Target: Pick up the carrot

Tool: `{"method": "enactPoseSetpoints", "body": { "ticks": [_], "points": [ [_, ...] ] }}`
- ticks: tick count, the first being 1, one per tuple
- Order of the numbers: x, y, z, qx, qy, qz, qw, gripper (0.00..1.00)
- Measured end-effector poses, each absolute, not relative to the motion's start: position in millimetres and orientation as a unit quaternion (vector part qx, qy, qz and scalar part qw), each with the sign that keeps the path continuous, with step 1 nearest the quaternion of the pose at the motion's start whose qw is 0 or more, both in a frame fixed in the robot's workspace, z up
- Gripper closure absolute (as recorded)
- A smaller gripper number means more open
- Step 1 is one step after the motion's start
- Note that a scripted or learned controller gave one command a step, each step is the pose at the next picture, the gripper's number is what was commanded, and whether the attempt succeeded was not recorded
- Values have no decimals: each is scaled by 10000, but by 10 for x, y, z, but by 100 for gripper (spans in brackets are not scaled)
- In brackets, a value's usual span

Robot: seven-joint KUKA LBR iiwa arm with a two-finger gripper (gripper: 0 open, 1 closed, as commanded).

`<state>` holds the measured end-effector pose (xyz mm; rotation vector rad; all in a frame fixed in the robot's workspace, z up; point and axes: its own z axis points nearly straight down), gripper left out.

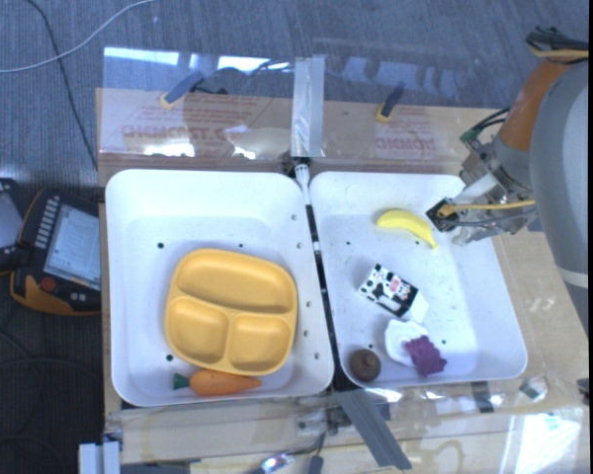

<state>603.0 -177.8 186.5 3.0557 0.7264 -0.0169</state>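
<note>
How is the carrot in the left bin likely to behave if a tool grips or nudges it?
The carrot looks smooth and tapered, so it may slip toward its thin end. Its round body would probably roll if nudged. It lies tight between the yellow tray and the bin wall, likely crowding any grasp.

Gripper over the right bin, carrot far off in the left one.

My gripper hangs at the right bin far edge, with the banana just beside it. Nearer me from it lie a cow-print box, a purple toy and a brown ball. Well across from the gripper, in the left bin, the carrot touches the yellow tray.
</note>
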Motion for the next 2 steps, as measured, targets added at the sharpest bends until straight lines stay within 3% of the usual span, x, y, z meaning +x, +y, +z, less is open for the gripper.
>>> {"method": "enactPoseSetpoints", "body": {
  "ticks": [1, 2],
  "points": [
    [6118, -1394, 2156, 9483, 3173, -48, 8, 100],
    [6118, -1392, 2155, 9483, 3174, -49, 7, 0]
  ]
}}
